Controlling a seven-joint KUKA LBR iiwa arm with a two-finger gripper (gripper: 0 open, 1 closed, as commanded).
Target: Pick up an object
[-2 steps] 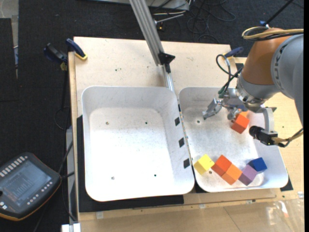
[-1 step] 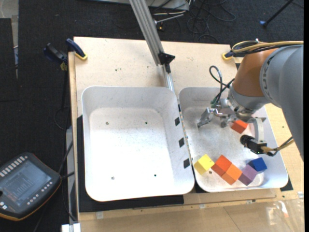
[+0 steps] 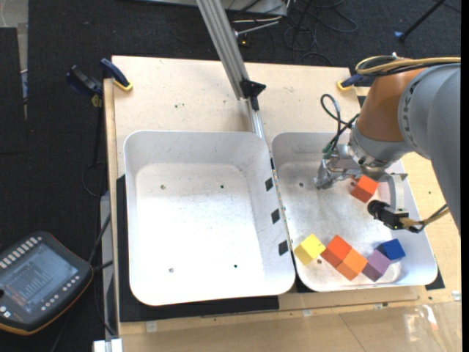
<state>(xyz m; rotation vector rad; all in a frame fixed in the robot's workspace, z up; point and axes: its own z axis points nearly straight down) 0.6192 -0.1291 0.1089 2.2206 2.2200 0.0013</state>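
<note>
A pale speckled bench top sits on a dark floor. A slanted metal rail crosses the bench from the top edge. Black cables trail over the floor behind the bench. 2 clamps grip its rear corners, 1 at the left. A handheld control pendant lies on the floor at lower left.

Claw low in right bin, blocks along its near edge.

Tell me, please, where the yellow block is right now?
The yellow block lies in the right bin, at its near left corner, just left of the orange block.
</note>
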